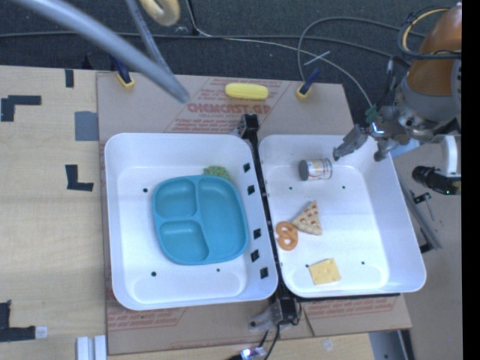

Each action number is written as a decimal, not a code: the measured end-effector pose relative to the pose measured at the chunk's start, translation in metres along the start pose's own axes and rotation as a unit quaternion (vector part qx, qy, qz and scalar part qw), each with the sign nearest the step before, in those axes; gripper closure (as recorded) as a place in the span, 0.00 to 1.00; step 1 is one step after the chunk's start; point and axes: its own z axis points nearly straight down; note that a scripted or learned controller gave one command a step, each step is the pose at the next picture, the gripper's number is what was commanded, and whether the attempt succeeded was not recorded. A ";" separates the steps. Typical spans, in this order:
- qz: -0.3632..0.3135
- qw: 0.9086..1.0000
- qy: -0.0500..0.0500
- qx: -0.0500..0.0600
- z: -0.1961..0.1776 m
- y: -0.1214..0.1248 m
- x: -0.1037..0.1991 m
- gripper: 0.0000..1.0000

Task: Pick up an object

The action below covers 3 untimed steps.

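The right bin [390, 223] holds a small can [316, 169] lying on its side near the back, a pizza slice [308, 219], a pretzel [286, 235] and a yellow cheese cracker [324, 271]. My gripper [366, 146] hangs over the bin's back right corner, to the right of the can and apart from it. Its two dark fingers are spread, with nothing between them.
The left bin [127, 201] holds a blue divided plate [199, 220] with a green item [217, 172] at its far edge. A yellow banana-like object [246, 91] lies on the cardboard behind the bins. Cables run behind the right bin.
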 end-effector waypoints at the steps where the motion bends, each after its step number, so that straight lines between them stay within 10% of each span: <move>1: 0.000 1.000 0.000 0.002 0.052 0.002 -0.010 0.00; 3: 0.000 1.000 -0.001 -0.001 0.143 -0.007 -0.015 0.00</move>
